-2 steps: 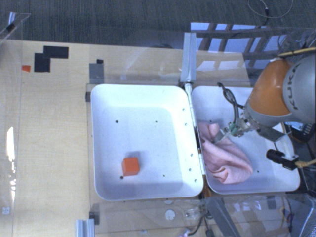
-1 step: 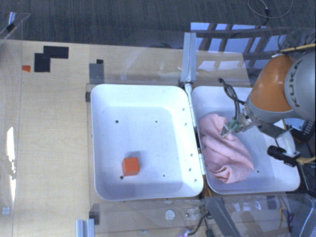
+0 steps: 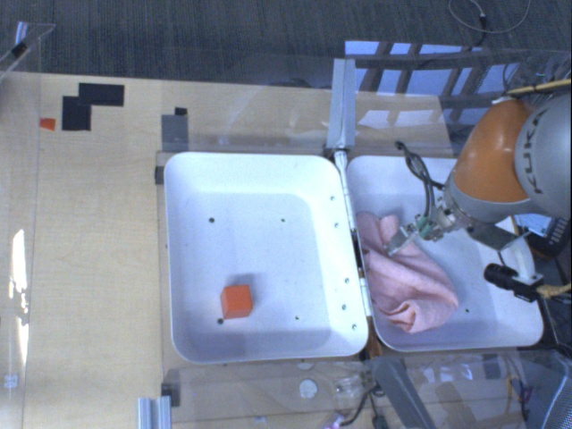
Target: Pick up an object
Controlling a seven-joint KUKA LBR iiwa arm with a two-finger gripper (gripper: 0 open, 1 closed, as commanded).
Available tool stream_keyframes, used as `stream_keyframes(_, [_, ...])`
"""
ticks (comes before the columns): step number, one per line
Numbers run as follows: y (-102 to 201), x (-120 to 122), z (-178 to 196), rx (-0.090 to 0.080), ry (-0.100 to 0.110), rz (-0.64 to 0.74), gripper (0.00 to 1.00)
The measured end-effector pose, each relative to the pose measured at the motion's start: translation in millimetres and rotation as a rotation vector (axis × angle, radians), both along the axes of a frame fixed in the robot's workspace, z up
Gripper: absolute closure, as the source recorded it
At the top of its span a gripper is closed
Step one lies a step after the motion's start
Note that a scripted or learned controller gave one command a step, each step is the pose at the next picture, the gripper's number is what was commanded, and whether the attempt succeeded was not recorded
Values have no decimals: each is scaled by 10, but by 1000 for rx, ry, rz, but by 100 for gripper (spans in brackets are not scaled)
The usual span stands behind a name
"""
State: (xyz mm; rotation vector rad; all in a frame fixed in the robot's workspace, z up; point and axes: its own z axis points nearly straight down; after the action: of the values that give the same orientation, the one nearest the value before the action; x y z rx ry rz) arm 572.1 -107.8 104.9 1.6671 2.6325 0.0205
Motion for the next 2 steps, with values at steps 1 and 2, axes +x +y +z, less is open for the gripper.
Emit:
stream_keyframes(1, [-13, 5, -127, 2, 10, -3, 0])
stream_keyframes(2, [8, 41, -1, 3, 0, -1, 100])
